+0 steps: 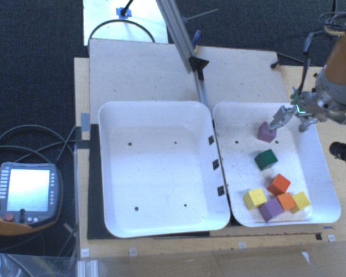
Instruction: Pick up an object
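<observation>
the arm enters from the right and its hand (289, 116) sits over the upper part of the right bin (320, 154). two fingers (279, 118) are visible, one reaching left toward the mauve block (266, 132), the other pointing down nearer the bin's right wall. the fingers are spread, with nothing between them. the left finger's tip is just beside or touching the mauve block's upper right corner; which one cannot be told.

positions relative to the mauve block, all in the right bin:
- green block (266, 158): just below, apart from it.
- red block (279, 184): further below, slightly right.
- orange block (286, 201): below the red one, touching it.
- purple block (271, 208): left of the orange one, touching it.
- yellow block (255, 198): left of the purple one.
- second yellow block (301, 201): right of the orange one.

the left bin (112, 154) lies well left of the mauve block. a pendant (24, 198) lies left of the counter (81, 97).
</observation>
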Robot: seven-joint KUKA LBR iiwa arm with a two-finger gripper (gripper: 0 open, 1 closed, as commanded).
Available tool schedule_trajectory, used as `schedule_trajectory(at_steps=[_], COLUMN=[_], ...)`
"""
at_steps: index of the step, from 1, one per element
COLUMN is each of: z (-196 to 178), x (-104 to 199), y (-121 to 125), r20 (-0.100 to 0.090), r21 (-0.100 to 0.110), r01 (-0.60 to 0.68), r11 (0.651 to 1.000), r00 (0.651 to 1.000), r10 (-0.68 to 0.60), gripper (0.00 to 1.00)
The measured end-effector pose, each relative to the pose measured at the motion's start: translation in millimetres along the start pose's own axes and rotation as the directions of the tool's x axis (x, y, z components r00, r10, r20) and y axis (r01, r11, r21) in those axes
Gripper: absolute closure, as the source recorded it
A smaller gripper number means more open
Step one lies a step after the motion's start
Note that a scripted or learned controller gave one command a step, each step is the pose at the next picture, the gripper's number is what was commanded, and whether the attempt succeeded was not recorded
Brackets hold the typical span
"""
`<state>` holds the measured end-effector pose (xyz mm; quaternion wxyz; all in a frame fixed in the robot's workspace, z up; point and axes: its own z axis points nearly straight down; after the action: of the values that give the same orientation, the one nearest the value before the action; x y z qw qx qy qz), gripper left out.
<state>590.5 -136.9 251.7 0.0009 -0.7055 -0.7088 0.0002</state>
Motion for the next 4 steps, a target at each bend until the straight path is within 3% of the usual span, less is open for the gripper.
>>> schedule_trajectory(at_steps=[1,4], z=[-1.8,156.1], x=[-0.1,11.4], y=[0.6,1.5], r20=[0.001,0.001], r21=[-0.003,0.001], r01=[0.000,-0.002], r11=[1.000,1.000], r00=[1.000,1.000], r10=[0.000,0.002], gripper=[0.00,0.00])
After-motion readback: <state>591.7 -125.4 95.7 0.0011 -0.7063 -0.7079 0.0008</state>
